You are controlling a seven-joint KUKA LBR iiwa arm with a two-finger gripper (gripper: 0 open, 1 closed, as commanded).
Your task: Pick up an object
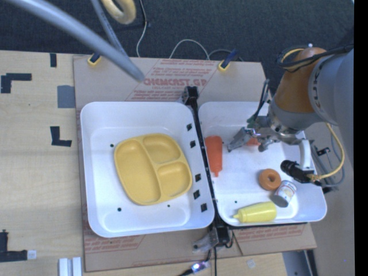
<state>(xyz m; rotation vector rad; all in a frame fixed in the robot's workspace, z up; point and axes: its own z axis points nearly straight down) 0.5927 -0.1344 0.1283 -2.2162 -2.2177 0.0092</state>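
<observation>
The arm (310,91) reaches in from the right over the right bin (310,214), wrist bent down, its pincer (244,140) low with fingers spread and holding nothing. Just left lies an orange carrot (214,154). Nearer sit a brown doughnut (269,179), a small jar (283,193) and a yellow bottle (256,213).

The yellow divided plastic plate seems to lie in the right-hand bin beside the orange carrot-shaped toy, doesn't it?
Not quite: the camera view shows the yellow divided plastic plate in the left-hand white bin, alone. The orange carrot-shaped toy lies in the right-hand white bin, just past the divider between the two.
</observation>
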